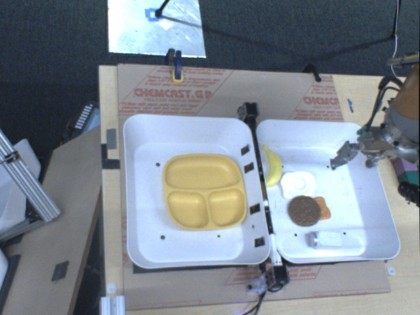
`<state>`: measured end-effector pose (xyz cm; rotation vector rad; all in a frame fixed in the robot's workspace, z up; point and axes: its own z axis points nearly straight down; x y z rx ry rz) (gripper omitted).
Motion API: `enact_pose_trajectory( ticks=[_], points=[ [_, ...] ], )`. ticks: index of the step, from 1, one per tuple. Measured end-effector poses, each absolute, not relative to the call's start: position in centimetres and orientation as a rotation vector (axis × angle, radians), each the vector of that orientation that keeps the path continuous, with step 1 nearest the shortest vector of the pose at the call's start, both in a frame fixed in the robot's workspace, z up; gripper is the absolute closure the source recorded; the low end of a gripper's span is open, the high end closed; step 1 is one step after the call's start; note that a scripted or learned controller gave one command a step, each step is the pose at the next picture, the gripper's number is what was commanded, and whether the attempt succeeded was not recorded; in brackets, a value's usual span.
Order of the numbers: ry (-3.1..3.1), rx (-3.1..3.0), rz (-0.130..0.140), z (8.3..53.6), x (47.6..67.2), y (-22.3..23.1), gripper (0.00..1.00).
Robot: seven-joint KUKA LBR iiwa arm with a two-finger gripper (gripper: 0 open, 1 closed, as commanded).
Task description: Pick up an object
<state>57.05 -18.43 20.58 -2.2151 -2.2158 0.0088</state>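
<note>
The gripper [354, 154] is hanging over the right bin [377, 205] near its upper right edge, fingers spread apart and gripping nothing; the arm [403, 120] is reaching in from the right. Well apart from it, toward the bin's left side, a banana [273, 165] is lying against the left wall; a white fried egg [297, 183] is sitting just below it, touching a brown cookie [304, 210]; an orange piece [323, 209] is peeking out beside the cookie; a small white block [326, 239] is lying near the front wall. In the left bin [141, 176] a yellow tray [202, 191] with three compartments is sitting centred. Red lettering reading "CHEMCAST" is running across the board [197, 87] behind the bins.
</note>
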Motion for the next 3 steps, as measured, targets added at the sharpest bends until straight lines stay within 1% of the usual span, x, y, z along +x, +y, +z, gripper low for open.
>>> enact_pose_trajectory(
  ticks=[1,2,3],
  points=[
    [-2.226,-2.218,-0.001,21.2,57.3,-18.4,0.0],
    [-2.221,-2.217,0.003,15.3,56.6,-18.0,0.0],
    [-2.222,-2.218,0.001,9.2,57.0,-17.6,0.0]
  ],
)
